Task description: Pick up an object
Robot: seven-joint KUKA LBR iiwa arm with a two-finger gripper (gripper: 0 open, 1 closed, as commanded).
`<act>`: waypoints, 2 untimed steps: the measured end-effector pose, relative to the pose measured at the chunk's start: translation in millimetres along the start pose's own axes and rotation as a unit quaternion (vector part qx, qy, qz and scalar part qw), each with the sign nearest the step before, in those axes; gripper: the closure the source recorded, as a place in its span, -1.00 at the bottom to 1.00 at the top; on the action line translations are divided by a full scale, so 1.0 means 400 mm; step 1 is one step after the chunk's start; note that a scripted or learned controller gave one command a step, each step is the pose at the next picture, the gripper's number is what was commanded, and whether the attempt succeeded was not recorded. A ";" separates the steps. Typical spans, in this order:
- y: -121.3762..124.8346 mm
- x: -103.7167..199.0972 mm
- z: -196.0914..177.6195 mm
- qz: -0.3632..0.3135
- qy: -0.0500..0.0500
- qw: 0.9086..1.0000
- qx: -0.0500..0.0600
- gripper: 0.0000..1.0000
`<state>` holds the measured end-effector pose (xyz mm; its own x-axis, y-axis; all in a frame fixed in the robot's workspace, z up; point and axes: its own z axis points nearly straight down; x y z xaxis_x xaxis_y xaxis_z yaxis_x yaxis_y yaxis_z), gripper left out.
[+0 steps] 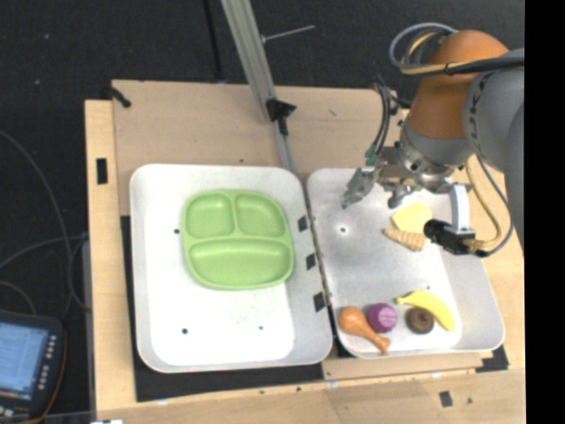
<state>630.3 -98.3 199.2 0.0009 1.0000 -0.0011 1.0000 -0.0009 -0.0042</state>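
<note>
— Grey arm with the orange band: where does its two-finger gripper (378, 186) sit?
— Over the upper part of the right white bin (353, 263), fingers spread apart, nothing between them.
— And the objects?
— A yellow wedge-shaped toy (409, 222) lies just right of the gripper. Along the bin's lower edge: an orange pear-shaped toy (358, 324), a purple round toy (381, 316), a brown doughnut-like toy (420, 321) and a yellow banana (434, 306). The left white bin (159, 325) holds a green divided plate (237, 239).

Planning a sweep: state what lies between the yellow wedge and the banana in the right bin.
In the camera view, only bare white bin floor separates the yellow wedge from the banana.
</note>
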 end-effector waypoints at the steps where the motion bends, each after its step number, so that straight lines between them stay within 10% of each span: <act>1: 0.022 -0.011 0.133 0.001 0.000 1.000 0.000 -1.00; 2: 0.021 -0.014 0.252 0.001 0.000 1.000 -0.001 -1.00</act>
<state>638.5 -104.0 98.3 0.0035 1.0000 -0.0015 1.0000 -0.0036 -0.0031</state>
